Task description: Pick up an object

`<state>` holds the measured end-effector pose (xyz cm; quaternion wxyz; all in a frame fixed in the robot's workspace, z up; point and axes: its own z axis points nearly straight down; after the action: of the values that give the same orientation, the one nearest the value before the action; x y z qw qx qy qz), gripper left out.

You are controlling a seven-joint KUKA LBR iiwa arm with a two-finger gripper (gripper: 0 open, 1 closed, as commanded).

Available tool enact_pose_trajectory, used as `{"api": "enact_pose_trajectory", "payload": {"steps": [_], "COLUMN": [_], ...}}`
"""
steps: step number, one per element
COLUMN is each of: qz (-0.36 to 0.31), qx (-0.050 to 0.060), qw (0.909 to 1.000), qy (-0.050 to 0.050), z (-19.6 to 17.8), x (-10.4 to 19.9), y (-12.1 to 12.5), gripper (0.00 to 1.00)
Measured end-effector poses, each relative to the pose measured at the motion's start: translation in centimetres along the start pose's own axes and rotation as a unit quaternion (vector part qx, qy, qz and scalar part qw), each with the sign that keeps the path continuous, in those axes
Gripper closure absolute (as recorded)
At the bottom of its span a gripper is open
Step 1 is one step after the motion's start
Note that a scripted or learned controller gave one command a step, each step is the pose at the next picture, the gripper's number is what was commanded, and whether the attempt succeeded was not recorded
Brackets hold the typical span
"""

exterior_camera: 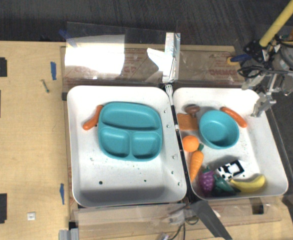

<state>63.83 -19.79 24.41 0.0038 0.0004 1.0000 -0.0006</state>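
Gripper (263, 105): hanging at the far right rim of the right bin, above the bin's upper right corner; nothing sitting between its fingers; whether it is open or closed I cannot tell from this angle.
Arm (281, 79): reaching in from the right, cables bunching around the wrist, a yellow rod (285, 15) slanting up behind it.
Right bin (274, 156): white, shallow, holding all the small toy food.
Teal bowl (218, 129): sitting upright in the upper middle of the right bin, well left of the gripper.
Sausage (234, 116): orange-red, lying just beside the bowl's upper right edge, nearest item to the gripper but apart from it.
Orange ball (190, 143): resting by the bin's left wall, just below-left of the bowl.
Carrot (196, 165): lying under the orange ball, tip pointing down along the left wall.
Grapes (207, 181): purple, sitting at the bottom left, touching the carrot's tip area.
Banana (248, 183): yellow, lying along the bottom wall, right of the grapes.
Black-and-white piece (231, 169): sitting just above the banana; what it is I cannot tell.
Brown pieces (188, 118): crowding the upper left corner, beside the bowl; shapes unclear.
Left bin (81, 169): white, holding a teal divided plate (130, 130) in its middle.
Second sausage (91, 119): orange, leaning at the plate's upper left edge.
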Motion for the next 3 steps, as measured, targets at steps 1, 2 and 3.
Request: {"api": "enact_pose_trajectory", "payload": {"steps": [1,2,3], "qz": [-0.048,0.024,0.125], "qx": [-0.002,0.0,0.002], "qw": [0.9988,0.9997,0.9922], "qy": [0.005,-0.001,-0.001], "z": [14.4,15.5,15.6], "x": [4.3,10.3,1.6], "y": [-1.1,0.8,4.6], "gripper": [0.0,0.0,0.0]}}
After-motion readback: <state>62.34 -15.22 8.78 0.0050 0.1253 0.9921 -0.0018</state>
